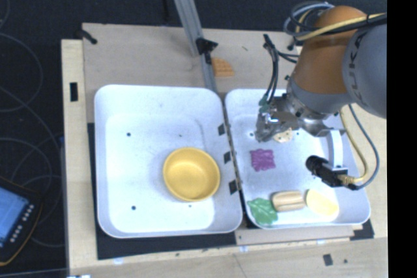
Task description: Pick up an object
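Purple object [262, 159] lies flat mid right bin [242, 107], just below gripper [270, 129], likely nearest target. Gripper low over bin's upper part, small pale thing [283, 136] beside fingertips; fingers' state: cannot tell, blurred against wrist. Green piece [261, 209], tan cylinder [288, 200], yellow disc [322, 203] crowd bin's front wall, awkward for grasp. Yellow bowl [191, 173] sits alone in left bin [117, 107]. Arm covers bin's far right corner.

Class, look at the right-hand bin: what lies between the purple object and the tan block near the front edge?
In the camera view, only bare white bin floor separates the purple object from the tan block.
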